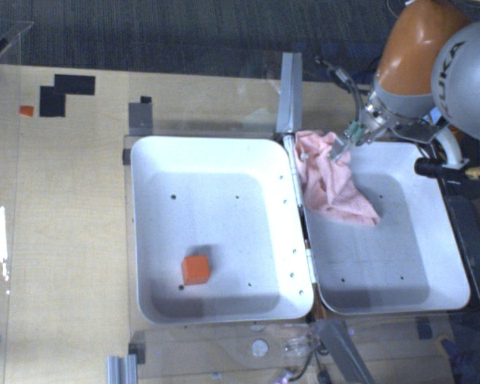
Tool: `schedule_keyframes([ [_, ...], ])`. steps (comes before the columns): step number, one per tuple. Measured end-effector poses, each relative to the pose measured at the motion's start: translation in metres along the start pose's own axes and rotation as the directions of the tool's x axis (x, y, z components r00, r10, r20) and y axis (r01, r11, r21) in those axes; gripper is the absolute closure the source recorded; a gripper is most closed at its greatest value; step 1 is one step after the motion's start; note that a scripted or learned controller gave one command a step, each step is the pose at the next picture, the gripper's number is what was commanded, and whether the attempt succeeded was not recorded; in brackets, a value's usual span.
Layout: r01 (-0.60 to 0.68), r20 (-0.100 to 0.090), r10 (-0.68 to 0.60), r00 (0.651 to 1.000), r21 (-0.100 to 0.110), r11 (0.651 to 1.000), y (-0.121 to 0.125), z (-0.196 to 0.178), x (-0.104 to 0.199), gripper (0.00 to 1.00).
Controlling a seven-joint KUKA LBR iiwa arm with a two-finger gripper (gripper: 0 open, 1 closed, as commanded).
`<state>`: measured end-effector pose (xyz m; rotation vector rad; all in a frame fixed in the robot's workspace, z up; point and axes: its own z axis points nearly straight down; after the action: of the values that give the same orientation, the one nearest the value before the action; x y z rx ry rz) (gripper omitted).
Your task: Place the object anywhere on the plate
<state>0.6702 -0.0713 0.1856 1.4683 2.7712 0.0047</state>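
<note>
On the pale wooden counter (72, 214) two white bins sit side by side, the pincer (342, 149) clenched on a pink cloth (330, 184) draped upper-left in the right bin (408, 286), where its thin pinch might slip.

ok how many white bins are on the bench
2. The left bin holds a small orange block; the right bin holds a pink cloth at its far left corner, with the gripper at the cloth.

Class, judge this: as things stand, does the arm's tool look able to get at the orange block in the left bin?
Probably yes: the orange block lies alone and uncovered, though the tool is over the right bin at the pink cloth.
</note>
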Motion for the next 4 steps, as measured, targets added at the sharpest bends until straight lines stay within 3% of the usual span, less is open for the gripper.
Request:
schedule_keyframes([
  [1, 0.005, 0.002, -0.005, 1.0, -0.002, 1.0, 0.003, -0.041, -0.001, 1.0],
  [2, 0.395, 0.001, -0.395, 0.918, -0.001, 0.918, 0.021, -0.034, 0.052, 1.0],
  [3, 0.721, 0.001, -0.721, 0.693, -0.002, 0.693, 0.038, -0.027, 0.099, 1.0],
  [4, 0.827, 0.003, -0.827, 0.563, -0.003, 0.563, 0.061, -0.023, 0.142, 1.0],
])
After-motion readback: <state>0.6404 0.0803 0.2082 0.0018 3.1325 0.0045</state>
